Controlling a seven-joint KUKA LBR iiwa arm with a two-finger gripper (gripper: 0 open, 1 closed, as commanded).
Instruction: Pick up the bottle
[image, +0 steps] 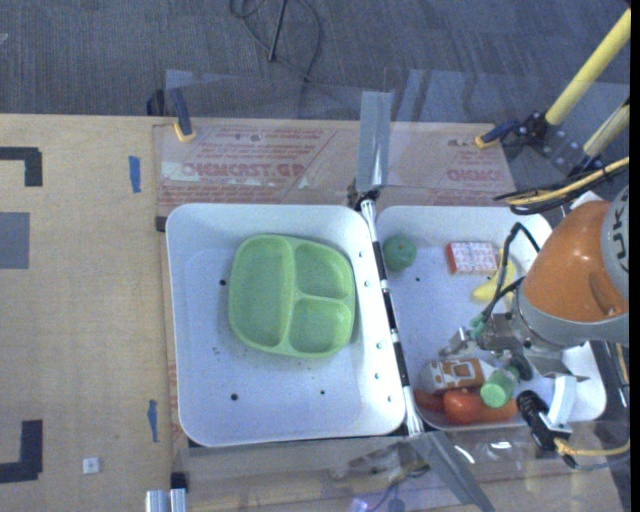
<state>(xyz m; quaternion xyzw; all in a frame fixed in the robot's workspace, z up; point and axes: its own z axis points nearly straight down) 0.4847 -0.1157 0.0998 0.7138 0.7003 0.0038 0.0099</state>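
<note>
Here the grey arm with its orange band (575, 275) reaches in from the right over the right-hand shallow white bin (432, 300), and its two-finger gripper (490, 340) sits low in that bin's near half, among a cluster of small things. Whether the gripper is released or clenched, I cannot tell. The small bottle with a green cap and an orange-and-white label (470, 378) lies on its side near the bin's front edge, just below the gripper and close against it. A red-orange rounded object (462, 405) lies just in front of the bottle, touching or nearly so. Farther back in the same bin a dark green round object (400, 251) rests by the wall between the bins, a small red-and-white patterned packet (471, 257) lies near the back, and a yellow piece (490, 290) shows beside the arm. The left-hand white bin (200, 380) holds a light green plastic plate with three compartments (292, 295), lying flat.
</note>
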